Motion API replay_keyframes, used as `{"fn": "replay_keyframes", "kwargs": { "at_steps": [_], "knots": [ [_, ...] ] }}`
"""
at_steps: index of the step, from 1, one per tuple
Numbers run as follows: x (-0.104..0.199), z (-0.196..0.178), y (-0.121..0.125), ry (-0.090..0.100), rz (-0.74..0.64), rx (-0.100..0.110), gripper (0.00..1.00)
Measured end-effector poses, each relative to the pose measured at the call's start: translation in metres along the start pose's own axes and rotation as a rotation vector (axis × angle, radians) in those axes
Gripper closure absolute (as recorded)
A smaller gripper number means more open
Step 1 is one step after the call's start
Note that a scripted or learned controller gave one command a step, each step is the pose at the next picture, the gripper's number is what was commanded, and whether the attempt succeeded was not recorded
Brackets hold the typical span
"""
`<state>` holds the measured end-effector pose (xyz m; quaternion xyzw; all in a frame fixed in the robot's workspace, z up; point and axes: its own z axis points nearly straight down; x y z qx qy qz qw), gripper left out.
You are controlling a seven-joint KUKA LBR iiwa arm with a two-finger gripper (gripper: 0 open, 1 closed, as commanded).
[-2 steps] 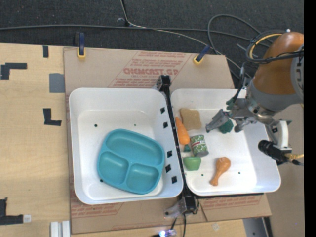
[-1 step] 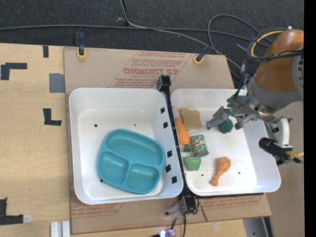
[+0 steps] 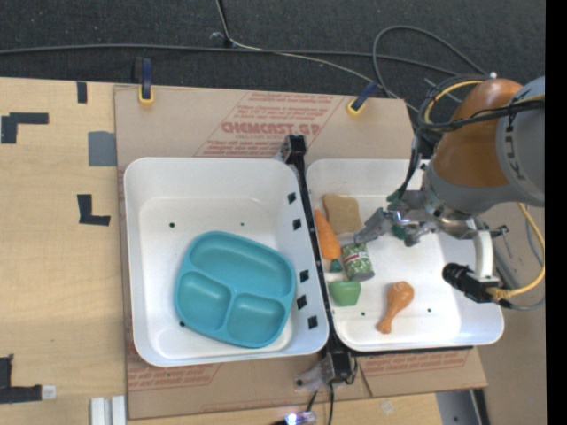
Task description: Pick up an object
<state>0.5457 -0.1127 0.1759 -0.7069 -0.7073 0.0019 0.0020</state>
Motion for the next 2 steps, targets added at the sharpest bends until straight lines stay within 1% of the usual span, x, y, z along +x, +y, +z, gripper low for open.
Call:
{"fn": "replay_keyframes", "kwargs": {
  "at_steps": [1, 2],
  "knots": [
    [0.001, 0.063, -0.007, 0.000, 0.000, 0.001, 0.00],
    [0.001, 0.092, -0.007, -0.001, 0.000, -0.004, 0.00]
  ]
}}
